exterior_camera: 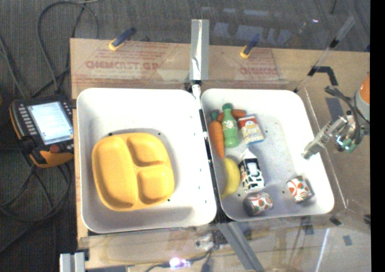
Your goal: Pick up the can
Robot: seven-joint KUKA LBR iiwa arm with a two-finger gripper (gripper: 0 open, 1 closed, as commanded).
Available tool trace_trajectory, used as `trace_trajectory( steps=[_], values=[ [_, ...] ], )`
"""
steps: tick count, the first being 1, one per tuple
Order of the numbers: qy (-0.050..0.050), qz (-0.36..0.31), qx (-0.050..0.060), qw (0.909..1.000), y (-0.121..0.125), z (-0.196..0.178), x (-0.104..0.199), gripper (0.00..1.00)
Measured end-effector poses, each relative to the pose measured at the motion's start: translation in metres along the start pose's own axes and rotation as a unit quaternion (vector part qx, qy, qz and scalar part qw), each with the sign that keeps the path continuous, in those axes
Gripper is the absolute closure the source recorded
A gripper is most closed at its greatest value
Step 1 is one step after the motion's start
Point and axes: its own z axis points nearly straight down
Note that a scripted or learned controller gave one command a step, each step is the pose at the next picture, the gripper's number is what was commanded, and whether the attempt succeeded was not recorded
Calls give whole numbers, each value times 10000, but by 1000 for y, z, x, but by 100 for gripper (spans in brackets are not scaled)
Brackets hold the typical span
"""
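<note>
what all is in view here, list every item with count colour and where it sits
bins: 2, white, side by side on the bench
divided plate: 1, yellow, in the left bin
carrot: 1, orange, right bin, along its left wall
bottle: 1, green, right bin, beside the carrot
carton: 1, orange and white, right bin, right of the bottle
banana: 1, yellow, right bin, lower left
black and white carton: 1, right bin, beside the banana
cans: 2, white with red, right bin, near its front edge; the other lies further right
teach pendant: 1, black, left of the bench
gripper: 1, grey, over the right bin's right edge
</note>
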Motion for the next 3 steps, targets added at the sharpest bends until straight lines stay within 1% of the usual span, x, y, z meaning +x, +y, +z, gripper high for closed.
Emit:
trace_trajectory(
  steps=[1, 2, 3],
  values=[
    [22, 848, -4, 9964, 46, 32, 40, 100],
    [12, 719, 10, 9974, -6, 67, 20, 100],
    [14, 717, 6, 9974, -6, 67, 20, 0]
  ],
)
